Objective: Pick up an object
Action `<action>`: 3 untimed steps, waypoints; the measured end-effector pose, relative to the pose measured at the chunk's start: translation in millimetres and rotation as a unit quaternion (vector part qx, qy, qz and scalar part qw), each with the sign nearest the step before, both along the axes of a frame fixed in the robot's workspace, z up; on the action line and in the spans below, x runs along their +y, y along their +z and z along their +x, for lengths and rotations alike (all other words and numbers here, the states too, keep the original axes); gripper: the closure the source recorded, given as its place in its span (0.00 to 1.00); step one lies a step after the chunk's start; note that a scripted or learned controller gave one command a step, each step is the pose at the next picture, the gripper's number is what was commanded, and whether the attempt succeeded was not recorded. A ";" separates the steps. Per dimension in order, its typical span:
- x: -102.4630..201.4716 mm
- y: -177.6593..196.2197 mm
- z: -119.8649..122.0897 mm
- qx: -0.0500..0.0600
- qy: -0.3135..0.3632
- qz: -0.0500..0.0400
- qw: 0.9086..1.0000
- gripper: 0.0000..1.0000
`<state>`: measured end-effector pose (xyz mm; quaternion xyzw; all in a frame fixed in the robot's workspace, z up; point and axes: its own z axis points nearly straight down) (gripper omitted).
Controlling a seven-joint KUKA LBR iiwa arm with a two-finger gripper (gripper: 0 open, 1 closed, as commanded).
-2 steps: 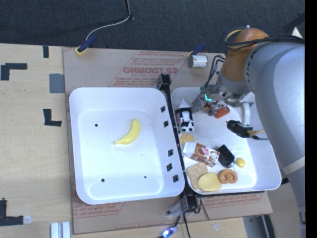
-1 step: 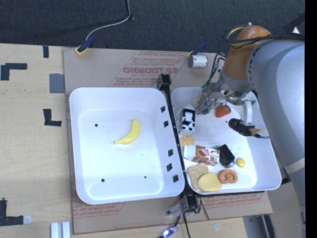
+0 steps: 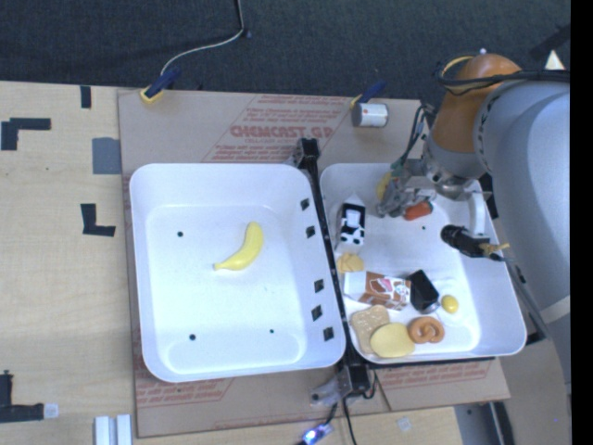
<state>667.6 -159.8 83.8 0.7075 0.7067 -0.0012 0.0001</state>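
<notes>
My gripper (image 3: 400,198) is low in the far part of the right bin (image 3: 500,327), reaching in from the right. A small red-orange object (image 3: 419,210) lies right beside its tip; whether it is gripped or just touching is hidden. A black-and-white toy (image 3: 350,225) stands a little to the gripper's left, near the wall between the bins. Toward the near end lie a brown-and-white packet (image 3: 384,290), a black block (image 3: 422,290), a small yellow ball (image 3: 449,304), a pretzel (image 3: 426,330), a yellow disc (image 3: 391,340) and a cracker (image 3: 368,320).
A yellow banana (image 3: 241,248) lies alone in the middle of the left bin (image 3: 153,211). A small yellow piece (image 3: 350,263) sits against the dividing wall. The arm's grey body covers the right bin's right side.
</notes>
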 end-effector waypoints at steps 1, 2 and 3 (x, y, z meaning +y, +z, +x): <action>-66.2 1.2 0.6 -0.001 0.000 0.001 1.000 1.00; -62.7 1.4 0.9 -0.001 0.001 0.000 1.000 1.00; -63.9 2.0 -30.1 -0.001 0.001 0.000 1.000 1.00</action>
